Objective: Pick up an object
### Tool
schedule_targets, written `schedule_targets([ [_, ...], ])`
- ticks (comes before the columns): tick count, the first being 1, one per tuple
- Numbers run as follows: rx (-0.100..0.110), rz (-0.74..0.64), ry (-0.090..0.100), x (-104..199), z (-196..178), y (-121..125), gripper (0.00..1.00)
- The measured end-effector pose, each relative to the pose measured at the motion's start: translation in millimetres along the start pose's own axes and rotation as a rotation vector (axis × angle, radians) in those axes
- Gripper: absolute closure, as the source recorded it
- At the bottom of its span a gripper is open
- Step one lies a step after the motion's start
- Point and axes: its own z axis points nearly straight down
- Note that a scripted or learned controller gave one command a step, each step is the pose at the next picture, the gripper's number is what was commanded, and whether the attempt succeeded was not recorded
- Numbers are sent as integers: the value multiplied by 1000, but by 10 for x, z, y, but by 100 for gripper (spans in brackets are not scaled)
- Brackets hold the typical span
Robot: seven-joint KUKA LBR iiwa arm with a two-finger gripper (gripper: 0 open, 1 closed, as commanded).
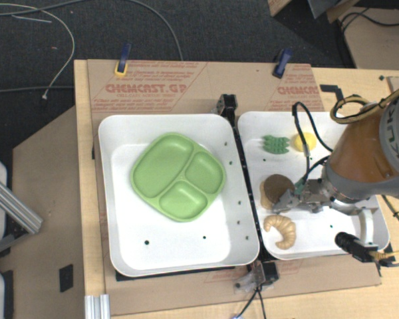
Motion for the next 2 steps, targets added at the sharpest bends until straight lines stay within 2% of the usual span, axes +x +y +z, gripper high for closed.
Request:
schedule_targets([
  [1,-8,-1,0,6,-139,22,100],
  [2,-7,-1,-6,31,-743,-39,100],
])
